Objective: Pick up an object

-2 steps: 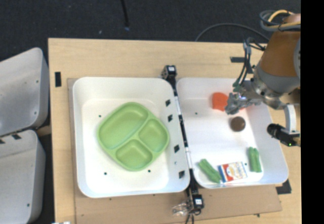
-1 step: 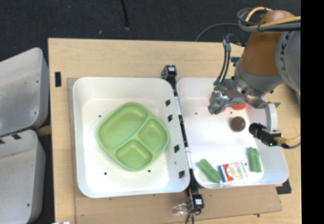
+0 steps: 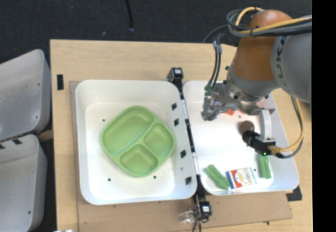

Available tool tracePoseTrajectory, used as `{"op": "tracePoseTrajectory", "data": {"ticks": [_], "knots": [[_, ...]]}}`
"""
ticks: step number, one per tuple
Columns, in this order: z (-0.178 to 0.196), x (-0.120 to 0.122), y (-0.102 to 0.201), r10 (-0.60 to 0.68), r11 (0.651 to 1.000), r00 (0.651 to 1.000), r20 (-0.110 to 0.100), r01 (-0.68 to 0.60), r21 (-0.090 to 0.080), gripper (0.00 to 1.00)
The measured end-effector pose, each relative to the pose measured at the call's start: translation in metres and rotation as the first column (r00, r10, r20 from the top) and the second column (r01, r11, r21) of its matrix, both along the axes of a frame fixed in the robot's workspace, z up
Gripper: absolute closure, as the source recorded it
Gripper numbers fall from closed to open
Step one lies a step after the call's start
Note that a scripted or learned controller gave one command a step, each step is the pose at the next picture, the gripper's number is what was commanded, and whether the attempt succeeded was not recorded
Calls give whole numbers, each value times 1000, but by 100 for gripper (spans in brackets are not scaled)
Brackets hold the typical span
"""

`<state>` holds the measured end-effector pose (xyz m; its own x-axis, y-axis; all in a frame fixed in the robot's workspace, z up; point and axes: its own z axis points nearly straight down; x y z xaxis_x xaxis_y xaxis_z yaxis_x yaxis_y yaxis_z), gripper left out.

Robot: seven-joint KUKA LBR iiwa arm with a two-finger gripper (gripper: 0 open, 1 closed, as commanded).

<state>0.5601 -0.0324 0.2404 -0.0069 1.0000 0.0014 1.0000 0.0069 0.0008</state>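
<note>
I cannot tell the two-finger gripper's (image 3: 210, 110) state; it hovers over the right white bin (image 3: 220, 141), short of the green plastic pieces (image 3: 216, 176).

A green divided plate (image 3: 138, 140) is lying near the middle of the left bin (image 3: 84, 183), tilted so its corners point toward the bin's edges. The grey arm (image 3: 294, 63) with its orange band (image 3: 260, 50) is reaching over the right bin (image 3: 286, 176), and the gripper (image 3: 211, 109) is hanging above that bin's far left corner, close to the divider between the bins. Along the right bin's near edge, a green piece (image 3: 216, 177), a small white printed packet (image 3: 241, 178) and another green piece (image 3: 264, 166) are lying in a row.
</note>
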Motion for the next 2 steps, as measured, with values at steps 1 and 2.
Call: {"op": "tracePoseTrajectory", "data": {"ticks": [1, 2], "knots": [[11, -11, 52, 1, 1000, 1000, -1, -1, 0, 100], [2, -29, 110, 1, 1000, 1000, -2, -1, 0, 100]]}}
